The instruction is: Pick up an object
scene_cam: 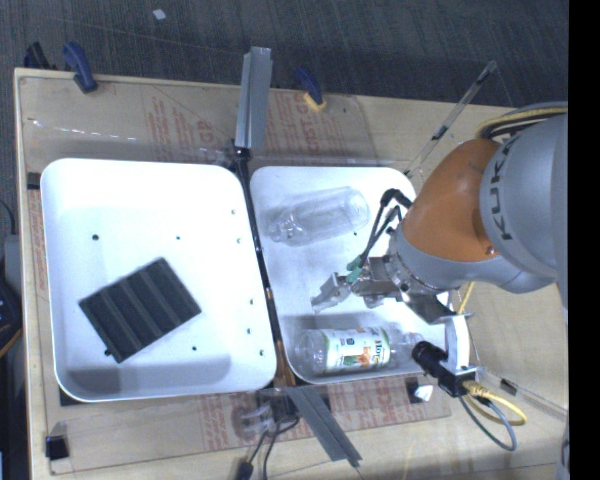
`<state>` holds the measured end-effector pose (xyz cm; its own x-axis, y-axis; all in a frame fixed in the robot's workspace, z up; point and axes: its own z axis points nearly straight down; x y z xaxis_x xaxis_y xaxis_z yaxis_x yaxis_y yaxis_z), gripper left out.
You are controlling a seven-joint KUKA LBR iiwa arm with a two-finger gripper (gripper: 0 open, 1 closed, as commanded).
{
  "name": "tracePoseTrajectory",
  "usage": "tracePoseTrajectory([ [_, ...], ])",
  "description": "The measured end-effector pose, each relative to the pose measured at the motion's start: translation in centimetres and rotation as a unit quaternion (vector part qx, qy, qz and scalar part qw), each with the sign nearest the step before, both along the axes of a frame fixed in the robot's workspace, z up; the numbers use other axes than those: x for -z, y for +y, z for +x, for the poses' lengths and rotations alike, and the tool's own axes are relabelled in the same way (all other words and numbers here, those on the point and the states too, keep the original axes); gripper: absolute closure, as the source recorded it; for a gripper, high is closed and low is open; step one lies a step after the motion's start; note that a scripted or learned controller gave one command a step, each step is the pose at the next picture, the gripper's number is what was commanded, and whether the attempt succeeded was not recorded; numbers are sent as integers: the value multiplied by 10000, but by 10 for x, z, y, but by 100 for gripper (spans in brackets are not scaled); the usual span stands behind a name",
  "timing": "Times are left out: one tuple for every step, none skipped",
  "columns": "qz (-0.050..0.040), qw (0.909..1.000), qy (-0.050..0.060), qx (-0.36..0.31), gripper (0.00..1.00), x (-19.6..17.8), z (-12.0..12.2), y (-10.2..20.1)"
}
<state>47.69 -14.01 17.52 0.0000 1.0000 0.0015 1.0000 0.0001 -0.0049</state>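
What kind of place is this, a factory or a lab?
Probably a robotics lab test bench: a grey and orange arm reaches over two white bins, blue clamps grip the wooden bench, and plastic bottles serve as practice objects.

A clear plastic bottle (pixel 318 215) lies on its side at the far end of the right bin, a labelled bottle (pixel 347 352) lies at its near end, and a black ridged panel (pixel 140 308) lies flat in the left bin.
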Motion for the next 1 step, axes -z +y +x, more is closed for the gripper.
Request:
tracePoseTrajectory([
  [6,9980,-15,-630,0,7,1,15],
])
